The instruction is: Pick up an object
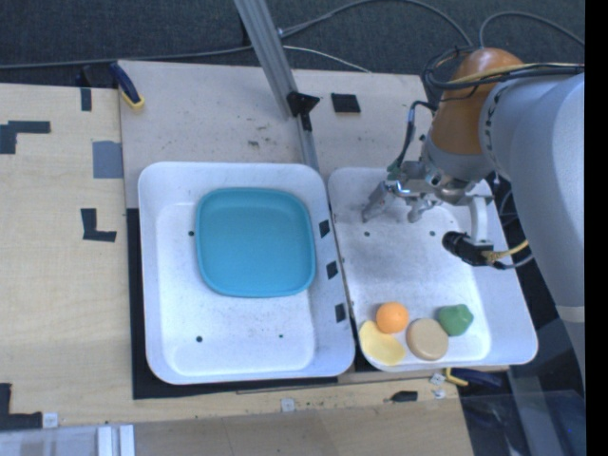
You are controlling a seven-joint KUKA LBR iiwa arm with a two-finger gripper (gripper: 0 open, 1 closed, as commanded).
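Item one: my gripper (391, 205), which hung over the far end of the right bin (418, 264), well apart from anything worth taking; its two fingers stood spread, with only bare white floor showing between them, so it held nothing. Item two: the pickable stock, four pieces crowded into the near end of that same bin, which I judged was where they had slid or been dropped together. These were an orange ball (391, 317), a tan round piece (427, 339) just beside it, a green piece (455, 319) to the right and touching or nearly touching the tan one, and a flat yellow piece (380, 346) lying partly under the ball and the tan piece. Item three: the left bin (171, 255), which carried a blue plate (255, 241) lying flat near its middle. Note on approach: the cluster sat tight, so I reckoned the ball, standing proudest, offered my fingers the cleanest purchase.
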